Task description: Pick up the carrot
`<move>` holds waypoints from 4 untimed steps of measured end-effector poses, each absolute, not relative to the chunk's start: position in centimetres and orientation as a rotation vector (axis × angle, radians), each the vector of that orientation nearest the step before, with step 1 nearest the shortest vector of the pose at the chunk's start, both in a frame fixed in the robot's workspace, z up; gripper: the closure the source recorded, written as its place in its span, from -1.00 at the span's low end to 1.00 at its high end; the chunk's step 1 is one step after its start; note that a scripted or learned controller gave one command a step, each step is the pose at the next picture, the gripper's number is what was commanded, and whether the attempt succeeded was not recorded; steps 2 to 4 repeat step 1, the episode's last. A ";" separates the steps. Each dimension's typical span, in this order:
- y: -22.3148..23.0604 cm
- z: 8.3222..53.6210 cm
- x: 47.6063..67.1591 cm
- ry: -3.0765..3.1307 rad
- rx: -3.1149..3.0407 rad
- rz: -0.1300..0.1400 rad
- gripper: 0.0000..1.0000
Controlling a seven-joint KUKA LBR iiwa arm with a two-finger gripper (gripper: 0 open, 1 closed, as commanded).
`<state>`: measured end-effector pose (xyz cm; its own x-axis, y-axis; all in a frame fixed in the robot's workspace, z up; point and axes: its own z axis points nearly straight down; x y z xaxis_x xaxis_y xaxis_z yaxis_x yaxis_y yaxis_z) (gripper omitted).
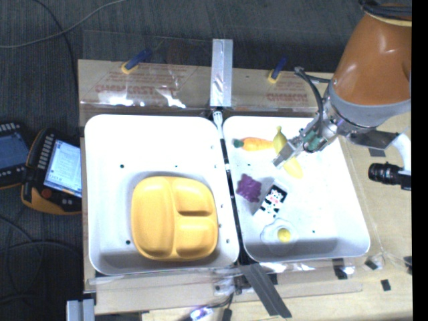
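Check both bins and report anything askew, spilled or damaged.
Nothing stands out. The carrot, banana, purple toy, black-and-white item and fried egg lie loose in the right bin; the yellow tray lies flat in the left.

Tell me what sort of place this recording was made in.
Most likely a robotics lab's pick-and-place bench: two white bins taped to a board, toy food such as a carrot in the right one, and a handheld control pendant on the carpet alongside.

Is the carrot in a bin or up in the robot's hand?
In a bin. The carrot lies flat on the right bin floor, near its back wall; the gripper is beside it.
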<state>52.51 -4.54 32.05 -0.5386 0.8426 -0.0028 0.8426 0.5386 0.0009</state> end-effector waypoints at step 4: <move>-4.5 32.1 52.5 2.754 1.506 0.000 -1.00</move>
